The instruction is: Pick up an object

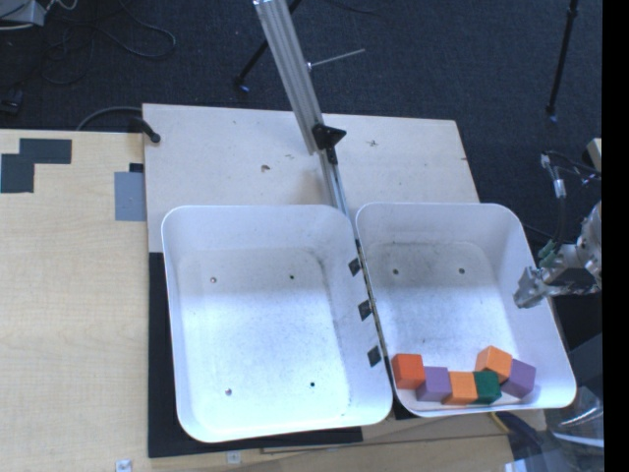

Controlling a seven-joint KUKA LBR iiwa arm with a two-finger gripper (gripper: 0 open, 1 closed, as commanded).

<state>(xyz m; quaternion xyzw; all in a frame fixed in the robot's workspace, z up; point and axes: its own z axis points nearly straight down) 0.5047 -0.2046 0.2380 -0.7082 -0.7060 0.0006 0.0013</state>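
Note:
Several small blocks lie bunched along the near wall of the right bin (511,226): an orange block (408,370), a purple block (433,384), a second orange block (462,386), a green block (486,385), another orange block (494,362) and a purple block (520,378). My gripper (539,285) hangs at the right bin's right rim, just outside it and well above the blocks. Nothing shows between its fingers.
The left bin (187,226) sits beside the right one, with black clips along the shared wall. A slanted aluminium bar (300,82) rises behind the bins. A pale wooden bench top (69,313) lies to the left.

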